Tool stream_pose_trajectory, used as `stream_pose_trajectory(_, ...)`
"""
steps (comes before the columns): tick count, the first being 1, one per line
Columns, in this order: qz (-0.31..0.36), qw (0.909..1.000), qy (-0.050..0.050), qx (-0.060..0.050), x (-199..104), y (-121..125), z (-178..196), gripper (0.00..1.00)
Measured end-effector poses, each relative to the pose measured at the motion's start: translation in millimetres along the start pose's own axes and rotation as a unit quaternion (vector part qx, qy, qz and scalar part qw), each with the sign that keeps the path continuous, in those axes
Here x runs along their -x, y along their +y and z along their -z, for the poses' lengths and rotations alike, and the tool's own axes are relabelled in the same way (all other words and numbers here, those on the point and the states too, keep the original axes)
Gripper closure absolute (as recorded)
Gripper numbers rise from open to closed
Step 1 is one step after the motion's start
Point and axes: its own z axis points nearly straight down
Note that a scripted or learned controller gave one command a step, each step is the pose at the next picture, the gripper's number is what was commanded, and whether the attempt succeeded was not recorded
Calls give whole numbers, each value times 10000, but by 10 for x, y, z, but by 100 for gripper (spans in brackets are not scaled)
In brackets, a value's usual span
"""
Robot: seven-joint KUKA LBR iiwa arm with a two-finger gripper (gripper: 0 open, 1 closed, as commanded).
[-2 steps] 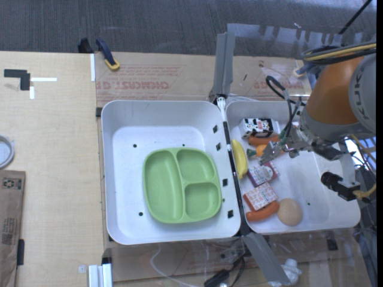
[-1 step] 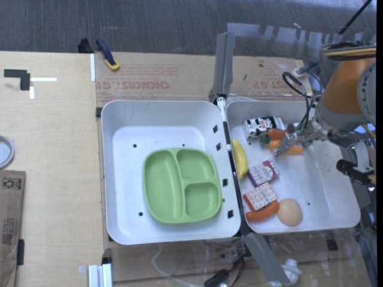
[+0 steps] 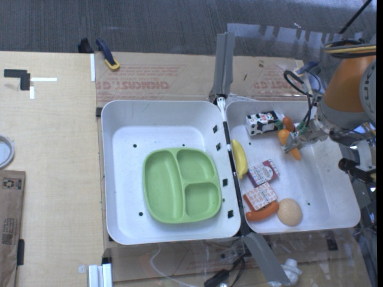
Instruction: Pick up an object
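Arm [image 3: 353, 82]: reaches in from the right, bent down over the right bin [image 3: 323, 214].
End effector [image 3: 294, 143]: low in that bin, its opening unreadable, touching an orange object [image 3: 285, 136] beside the black-and-white carton [image 3: 263, 123].

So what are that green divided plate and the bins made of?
The green plate looks like moulded plastic, matte: uniform colour, soft rounded compartment edges. The two white bins seem thin plastic, slightly glossy, with rounded rims, though painted metal can't be ruled out.
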Motion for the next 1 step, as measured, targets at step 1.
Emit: stream_pose_trajectory(1, -107, 9999, -9, 28, -378, 27, 1788, 100)
